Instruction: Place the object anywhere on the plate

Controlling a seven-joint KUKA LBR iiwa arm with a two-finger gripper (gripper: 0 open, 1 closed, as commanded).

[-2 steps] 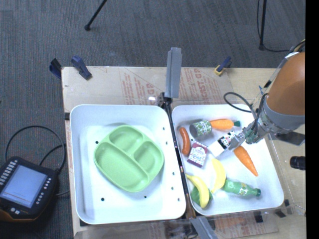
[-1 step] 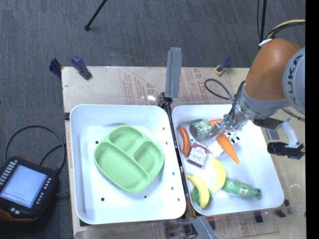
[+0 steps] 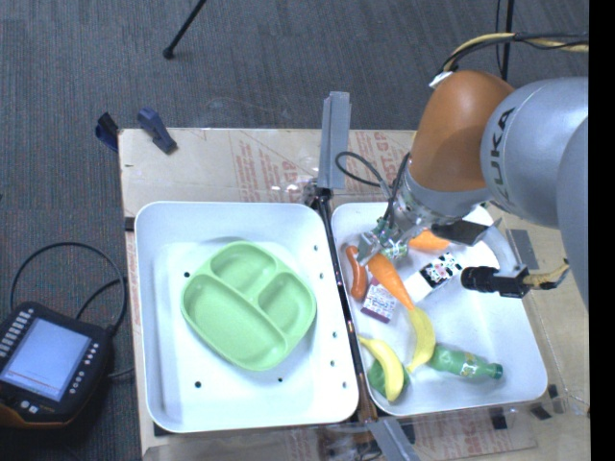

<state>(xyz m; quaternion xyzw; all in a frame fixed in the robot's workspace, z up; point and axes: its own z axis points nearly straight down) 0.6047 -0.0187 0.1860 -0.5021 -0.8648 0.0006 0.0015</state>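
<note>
Over on the dark carpet (image 3: 288,56), bottom left, a handheld screen unit (image 3: 48,363) lies with its black cable (image 3: 72,257) looping up behind it. A blue clamp (image 3: 154,128) grips the far left corner of the cardboard-covered tabletop (image 3: 231,161), and another blue clamp (image 3: 106,130) sits just beside it at the edge. A thin black stand leg (image 3: 192,17) slants across the floor at the top.

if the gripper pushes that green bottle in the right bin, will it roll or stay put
The green bottle lies on its side on the right bin's floor, so it would probably roll. It looks like smooth plastic, likely slippery and light. The banana near its base might stop it rolling that way.
</note>
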